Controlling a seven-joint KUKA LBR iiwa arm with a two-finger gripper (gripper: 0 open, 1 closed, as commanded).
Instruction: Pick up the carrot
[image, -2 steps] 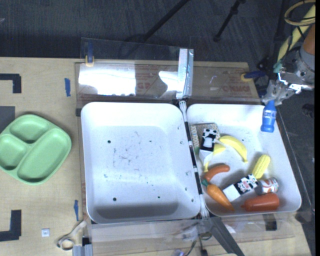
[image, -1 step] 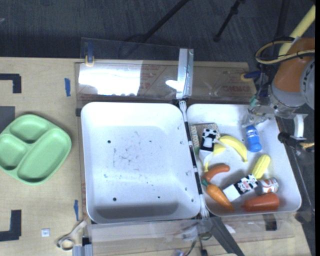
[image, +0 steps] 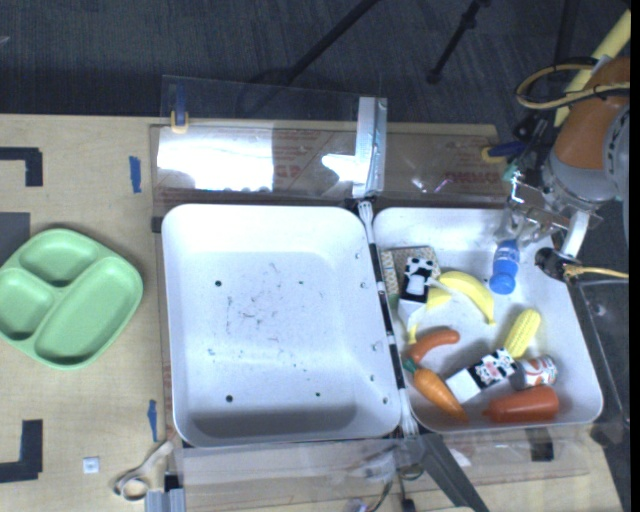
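- Orange carrot (image: 438, 391) lies in the right bin (image: 585, 345), low in its near-left corner, close against the wall that parts the two bins.
- Its long axis runs slantwise, thick end up-left toward the divider, narrow end down-right toward a small black-and-white carton (image: 481, 374) that touches or nearly touches it.
- Just above it lies a red-orange sausage-shaped piece (image: 433, 342); a banana (image: 468, 292), a corn cob (image: 523, 332), a red pepper-like piece (image: 522, 403) and a small can (image: 540, 371) crowd the rest of that bin.
- The gripper (image: 527, 222) sits at the far right of the bin, at its upper edge, with a blue bottle (image: 504, 268) just below it; nothing shows between the fingers, and whether they stand apart or together I cannot tell.
- From the gripper the carrot lies well apart, diagonally across the bin: toward the near side and to the view's left.
- My judgement: the coming move needs a crossing over the banana and corn, then a turn of the wrist so the fingers close across the carrot's slant, not along it.
- The left bin (image: 265, 320) holds no objects; a green divided plate (image: 65, 297) rests on the bench to its left.
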